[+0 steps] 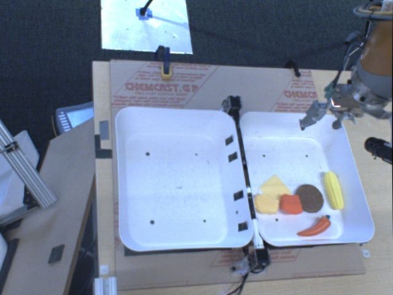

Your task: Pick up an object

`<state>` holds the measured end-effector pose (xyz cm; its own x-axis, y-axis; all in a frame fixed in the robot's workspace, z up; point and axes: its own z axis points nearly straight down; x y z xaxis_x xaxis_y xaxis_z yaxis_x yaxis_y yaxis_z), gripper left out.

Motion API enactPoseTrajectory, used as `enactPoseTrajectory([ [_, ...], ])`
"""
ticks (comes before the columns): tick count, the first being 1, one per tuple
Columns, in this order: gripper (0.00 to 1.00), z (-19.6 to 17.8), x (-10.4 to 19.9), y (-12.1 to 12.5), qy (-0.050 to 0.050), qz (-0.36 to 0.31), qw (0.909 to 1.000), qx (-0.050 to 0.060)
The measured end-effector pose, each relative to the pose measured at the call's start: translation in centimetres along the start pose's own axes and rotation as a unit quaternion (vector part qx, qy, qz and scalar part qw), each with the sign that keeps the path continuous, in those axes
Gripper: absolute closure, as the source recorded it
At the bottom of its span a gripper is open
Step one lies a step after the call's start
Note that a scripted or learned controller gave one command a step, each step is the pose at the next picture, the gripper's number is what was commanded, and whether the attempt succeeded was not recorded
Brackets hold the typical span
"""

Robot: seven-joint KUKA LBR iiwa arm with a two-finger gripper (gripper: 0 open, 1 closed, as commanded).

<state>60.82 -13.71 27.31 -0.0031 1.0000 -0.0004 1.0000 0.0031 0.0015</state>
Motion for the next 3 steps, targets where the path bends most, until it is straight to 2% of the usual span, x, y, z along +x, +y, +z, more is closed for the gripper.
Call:
enactPoseTrajectory([
  [1, 0.00, 15.7, -3.8, -2.9, 0.001, 0.003, 1.0000, 0.008],
  [2, 0.00, 19.1, 4.6, -0.6, 0.002, -0.004, 1.0000, 0.001],
  [3, 0.00, 18.7, 2.8, 6.4, -0.001, -0.002, 1.0000, -0.004],
])
